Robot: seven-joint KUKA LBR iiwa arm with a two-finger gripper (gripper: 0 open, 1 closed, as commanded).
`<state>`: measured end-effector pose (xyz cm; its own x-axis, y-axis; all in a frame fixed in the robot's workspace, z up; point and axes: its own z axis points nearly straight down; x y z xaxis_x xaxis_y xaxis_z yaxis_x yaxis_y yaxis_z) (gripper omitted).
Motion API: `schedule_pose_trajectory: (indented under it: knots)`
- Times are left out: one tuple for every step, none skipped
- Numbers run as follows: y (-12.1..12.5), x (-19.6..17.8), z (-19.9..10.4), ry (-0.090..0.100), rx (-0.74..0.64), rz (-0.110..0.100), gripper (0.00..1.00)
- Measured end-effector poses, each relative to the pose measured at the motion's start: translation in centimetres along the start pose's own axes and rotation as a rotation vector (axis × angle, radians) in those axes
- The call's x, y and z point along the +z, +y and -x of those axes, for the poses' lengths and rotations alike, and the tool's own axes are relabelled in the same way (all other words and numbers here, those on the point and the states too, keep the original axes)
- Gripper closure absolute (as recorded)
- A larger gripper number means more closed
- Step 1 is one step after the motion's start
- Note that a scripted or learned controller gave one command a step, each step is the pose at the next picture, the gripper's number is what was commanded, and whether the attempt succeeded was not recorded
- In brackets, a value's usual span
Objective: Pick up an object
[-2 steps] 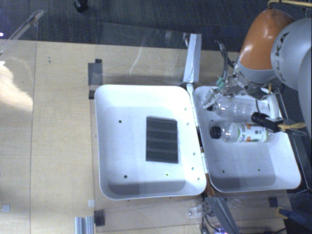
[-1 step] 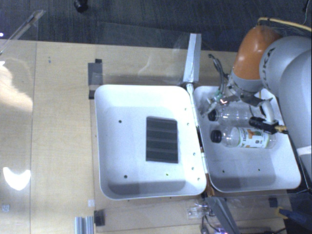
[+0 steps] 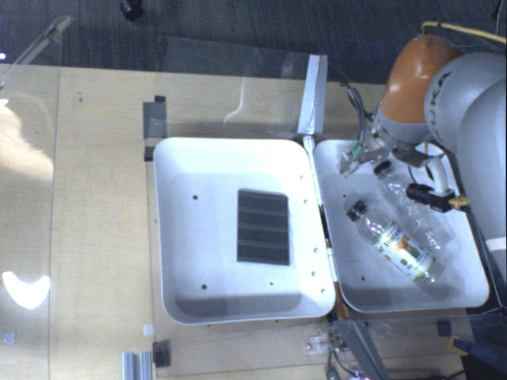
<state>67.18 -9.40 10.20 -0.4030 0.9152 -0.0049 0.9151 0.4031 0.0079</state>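
Observation:
A clear plastic bottle [image 3: 400, 248] with a green and orange label and a black cap lies tilted in the right bin [image 3: 356, 279]. A second crumpled clear bottle [image 3: 396, 192] lies just above it. The gripper [image 3: 366, 153] hangs over the far left corner of the right bin, under the orange-banded wrist, a short way up and left of the bottles. A dark ribbed rectangular block [image 3: 263, 226] lies flat in the middle of the left bin [image 3: 182, 212].
The grey arm [image 3: 467, 109] covers the right bin's far right side. A metal post [image 3: 314, 93] stands behind the divide between the bins. Black brackets [image 3: 156, 117] sit on the wooden bench left of the left bin.

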Motion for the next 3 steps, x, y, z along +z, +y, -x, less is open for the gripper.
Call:
schedule_pose_trajectory:
  knots:
    - [0.0, 0.3, -0.7, 0.016, -0.006, -0.014, 0.0]
    - [-5.6, 1.2, -2.8, 0.001, -0.179, 0.002, 0.0]
    - [-1.4, -8.6, -3.4, 0.0, -0.341, 0.002, 0.0]
